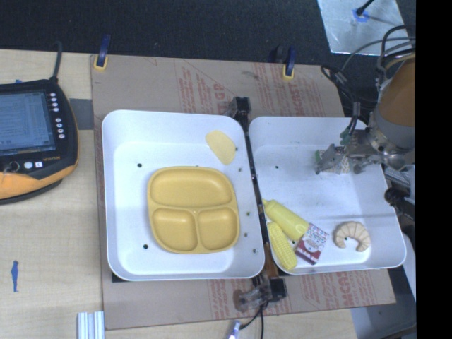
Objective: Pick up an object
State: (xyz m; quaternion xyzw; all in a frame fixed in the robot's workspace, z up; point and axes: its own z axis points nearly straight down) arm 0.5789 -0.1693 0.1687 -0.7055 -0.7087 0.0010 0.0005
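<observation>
Two white bins sit side by side on the worktop [63,260]. Claw [342,161] is over the upper part of the right bin [318,189], reaching in from the right; grey arm [395,111] with the orange band behind it. Finger state: cannot tell at this resolution, the claw tip is a grey blur against the bin floor. Nothing visibly sits between the fingers.

Relative to the claw:
- croissant [352,235]: below and just to the right, near the bin's lower right corner, well apart from the claw.
- two corn cobs [284,232]: below and to the left, lying at a slant, touching each other along the bin's left wall.
- small red-and-white packet [311,243]: below and a bit left, touching the corn, between corn and croissant.
- yellow divided plate [192,209]: far left and lower, in the middle of the left bin [127,189], three compartments.
- pale yellow flat piece [221,146]: left, about level with the claw, upper right part of the left bin, just above the plate and apart from it.
- tablet controller [32,136] with orange underside: far left on the worktop, outside both bins.
- two clamps with blue handles [102,52] [289,62]: above and left, on the cardboard sheet's top edge.

All pickable objects lie in the bins, none touching the claw.
</observation>
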